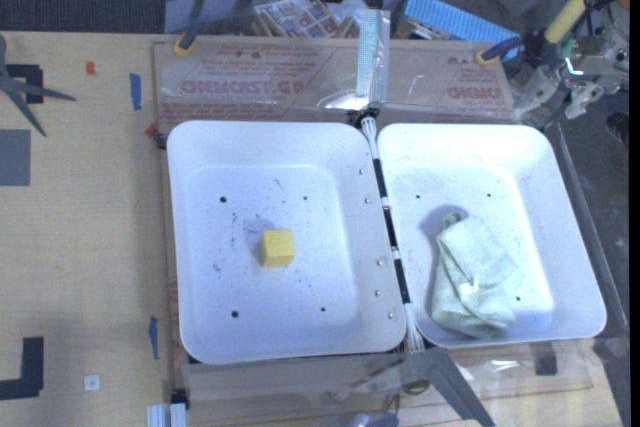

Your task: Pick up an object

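Block (278, 248), yellow, sits mid left bin (200, 165); looks light, stiff, squared: pinch flat opposite sides. Cloth (472, 282), crumpled in right bin (560, 175), looks soft, limp: you'd grab raised fold. Arm (585, 45) at upper right; grip state — you cannot tell.

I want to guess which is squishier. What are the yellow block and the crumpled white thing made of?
The yellow block looks like foam or sponge: matte, with soft edges, though it could be painted wood. The crumpled white thing looks like cloth, maybe a rag: it lies in limp folds and creases. Both seem dull, not shiny.
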Robot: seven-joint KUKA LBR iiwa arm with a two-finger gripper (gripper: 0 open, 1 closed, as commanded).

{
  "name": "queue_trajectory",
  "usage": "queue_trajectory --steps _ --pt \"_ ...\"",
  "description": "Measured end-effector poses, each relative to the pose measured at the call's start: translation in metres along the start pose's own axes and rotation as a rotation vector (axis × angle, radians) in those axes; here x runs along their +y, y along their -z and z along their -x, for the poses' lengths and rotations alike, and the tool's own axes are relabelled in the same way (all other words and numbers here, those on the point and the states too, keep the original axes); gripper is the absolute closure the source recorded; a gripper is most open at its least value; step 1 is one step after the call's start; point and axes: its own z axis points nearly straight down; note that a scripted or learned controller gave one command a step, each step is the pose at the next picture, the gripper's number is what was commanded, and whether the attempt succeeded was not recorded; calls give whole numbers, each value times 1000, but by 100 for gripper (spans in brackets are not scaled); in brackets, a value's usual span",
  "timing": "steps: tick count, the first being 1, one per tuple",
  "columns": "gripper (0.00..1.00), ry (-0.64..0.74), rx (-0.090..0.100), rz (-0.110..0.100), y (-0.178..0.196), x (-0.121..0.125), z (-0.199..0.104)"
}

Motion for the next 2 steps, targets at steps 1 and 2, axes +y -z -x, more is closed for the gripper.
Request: queue_trajectory --steps 1,2 --pt "0 -452 1 -4 -158 -6 -63" --pt "0 -553 1 -4 -164 -46 -85"
